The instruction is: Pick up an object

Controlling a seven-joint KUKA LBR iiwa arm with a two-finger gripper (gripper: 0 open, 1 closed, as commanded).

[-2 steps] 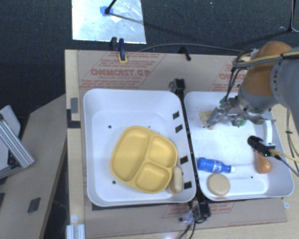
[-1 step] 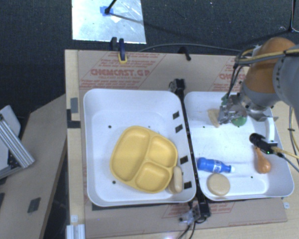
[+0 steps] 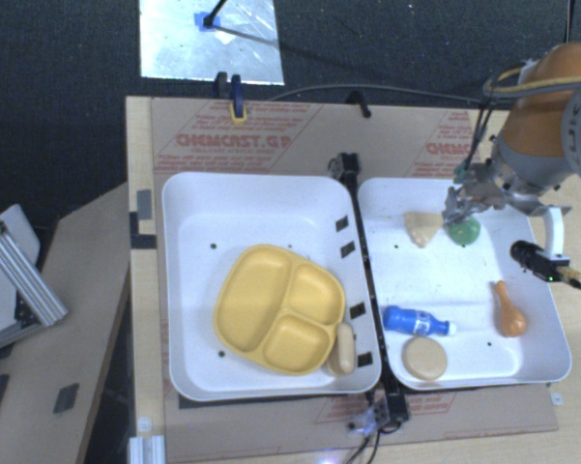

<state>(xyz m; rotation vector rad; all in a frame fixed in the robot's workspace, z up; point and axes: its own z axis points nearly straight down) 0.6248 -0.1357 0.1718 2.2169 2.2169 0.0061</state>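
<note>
My gripper (image 3: 458, 209) hangs low over the far part of the right bin (image 3: 551, 351), coming in from the right. Right under its tip lies a small green object (image 3: 465, 231), partly covered by it; contact is unclear. A pale beige wedge (image 3: 423, 227) rests just left of the green object. Nearer the front of this bin lie a blue bottle with a white cap (image 3: 416, 321), a round tan disc (image 3: 424, 359) and an orange pear-shaped piece (image 3: 508, 310).
The left bin (image 3: 188, 259) holds a yellow divided plate (image 3: 279, 307) and a small beige roll (image 3: 343, 348) against its right wall. A black divider (image 3: 361, 259) runs between the bins. A metal rail (image 3: 19, 269) stands at the far left.
</note>
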